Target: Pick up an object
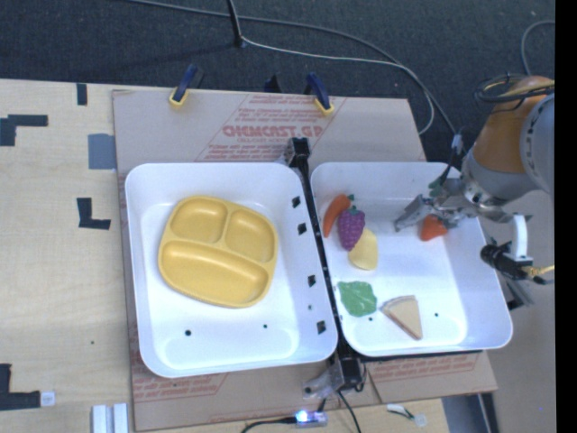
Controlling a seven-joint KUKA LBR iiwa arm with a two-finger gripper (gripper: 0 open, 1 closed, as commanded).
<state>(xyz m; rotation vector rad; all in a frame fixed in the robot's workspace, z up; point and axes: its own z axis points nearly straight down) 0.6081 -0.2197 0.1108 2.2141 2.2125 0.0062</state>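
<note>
While the red piece (434,229) lay near the right bin's (469,327) far right wall, my pincer (424,213) hung low just over it, one finger splayed out to the left; whether the fingers were apart around the piece or closed I could not tell, since my wrist covered much of it. I judged the grasp unsettled. The piece sat partly under my wrist and close to the wall, so a finger could have caught the wall or nudged the piece aside, and a lift might have come up with nothing. Further left in the same bin lay the carrot (334,213), grapes (351,227) and a yellow piece (364,252), touching one another; nearer the front lay the green leaf (357,297) and the wedge (404,316). The left bin (162,350) held a yellow tray (217,251).
</note>
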